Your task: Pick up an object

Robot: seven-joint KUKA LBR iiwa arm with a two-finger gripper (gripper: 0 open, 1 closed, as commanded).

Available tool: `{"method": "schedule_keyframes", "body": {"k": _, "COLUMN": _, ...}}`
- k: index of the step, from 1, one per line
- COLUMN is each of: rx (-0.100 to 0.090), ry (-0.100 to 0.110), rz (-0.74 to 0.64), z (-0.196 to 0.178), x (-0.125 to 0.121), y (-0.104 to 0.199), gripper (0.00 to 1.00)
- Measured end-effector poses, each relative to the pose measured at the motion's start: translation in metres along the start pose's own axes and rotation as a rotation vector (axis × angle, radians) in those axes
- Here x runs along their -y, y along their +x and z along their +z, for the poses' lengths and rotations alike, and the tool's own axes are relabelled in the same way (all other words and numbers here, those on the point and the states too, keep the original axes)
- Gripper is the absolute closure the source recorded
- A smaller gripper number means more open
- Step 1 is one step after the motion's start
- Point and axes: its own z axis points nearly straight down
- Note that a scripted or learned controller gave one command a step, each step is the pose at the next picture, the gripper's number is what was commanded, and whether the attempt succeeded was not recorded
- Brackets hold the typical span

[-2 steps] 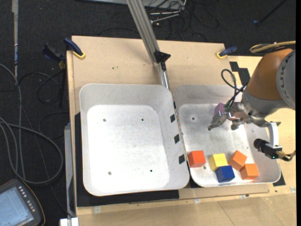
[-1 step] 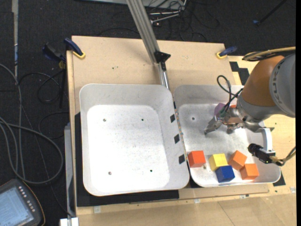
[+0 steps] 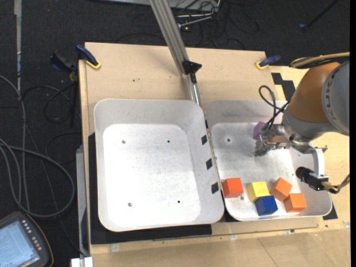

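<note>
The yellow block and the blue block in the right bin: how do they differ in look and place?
The yellow block is yellow; the blue block is dark blue. The yellow block lies farther from the bin's near rim; the blue block sits closer to it, just to the right. Both are small cubes, side by side among orange blocks.

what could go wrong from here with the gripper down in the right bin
1. The gripper sits in the upper part of the right bin, apart from the blocks along the near edge, so closing here may catch nothing.
2. A small purple object lies right beside the gripper; a move could knock it away rather than grasp it.
3. The orange blocks, yellow block and blue block are packed close together, so reaching for one may shove its neighbours.
</note>
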Motion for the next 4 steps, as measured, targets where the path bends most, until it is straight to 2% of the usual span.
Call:
{"method": "schedule_keyframes", "body": {"k": 2, "rx": 0.002, "ry": -0.007, "rz": -0.003, "z": -0.127, "x": -0.008, "y": -0.001, "gripper": 1.0}}
{"method": "schedule_keyframes", "body": {"k": 3, "rx": 0.001, "ry": -0.001, "rz": -0.003, "z": -0.142, "x": -0.009, "y": -0.001, "gripper": 1.0}}
{"method": "schedule_keyframes", "body": {"k": 4, "rx": -0.002, "ry": -0.001, "rz": -0.008, "z": -0.15, "x": -0.014, "y": 0.054, "gripper": 1.0}}
